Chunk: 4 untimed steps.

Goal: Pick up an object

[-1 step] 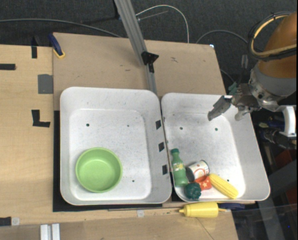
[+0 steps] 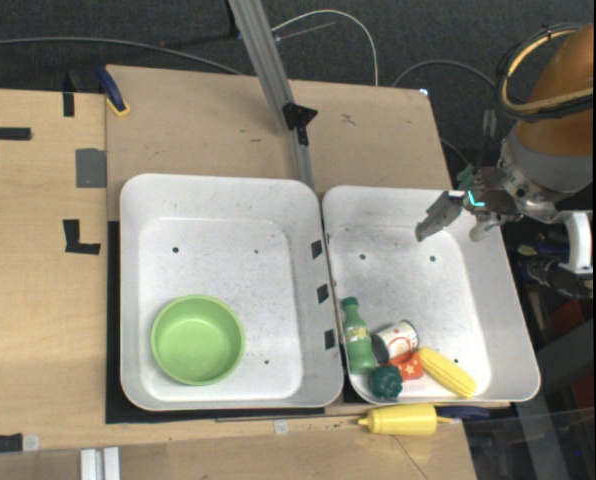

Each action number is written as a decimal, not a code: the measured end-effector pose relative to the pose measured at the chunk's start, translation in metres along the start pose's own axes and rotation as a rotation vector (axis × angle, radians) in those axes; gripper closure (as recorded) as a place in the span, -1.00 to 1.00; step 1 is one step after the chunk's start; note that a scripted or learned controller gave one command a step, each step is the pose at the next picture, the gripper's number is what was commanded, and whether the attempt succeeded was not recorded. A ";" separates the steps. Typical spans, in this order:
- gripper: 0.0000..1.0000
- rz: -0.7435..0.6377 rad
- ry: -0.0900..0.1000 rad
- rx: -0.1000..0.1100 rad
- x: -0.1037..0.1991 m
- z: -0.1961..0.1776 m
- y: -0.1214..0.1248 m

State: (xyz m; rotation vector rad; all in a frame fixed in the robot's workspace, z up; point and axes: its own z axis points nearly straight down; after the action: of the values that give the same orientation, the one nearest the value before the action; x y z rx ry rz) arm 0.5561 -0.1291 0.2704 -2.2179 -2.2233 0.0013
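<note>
Camera view: gripper (image 2: 456,216) hangs over the upper right part of the right bin (image 2: 498,268), carrying nothing; one finger shows as a grey blade slanting down-left, the other is partly hidden, so whether they are apart or together I cannot tell. Candidate objects crowd the near edge of that bin: green bottle (image 2: 356,334), small can (image 2: 398,340), corn cob (image 2: 446,371), a dark green piece (image 2: 385,382). They touch or nearly touch. Green bowl (image 2: 197,339) sits alone in the left bin (image 2: 218,198). Judgement: corn cob lies at the cluster's outer side, so approach it from above, fingers across its short axis, clear of the can and bin wall.
</note>
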 end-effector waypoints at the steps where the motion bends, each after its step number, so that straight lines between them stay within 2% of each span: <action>1: -1.00 0.001 0.000 0.007 -0.001 0.065 -0.002; 3: -1.00 0.001 0.000 0.006 0.005 0.159 -0.017; 4: 1.00 -0.001 0.001 0.003 0.005 0.147 -0.015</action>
State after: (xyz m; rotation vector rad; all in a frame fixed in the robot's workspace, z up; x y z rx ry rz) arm 0.5405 -0.1241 0.1239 -2.2151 -2.2217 0.0036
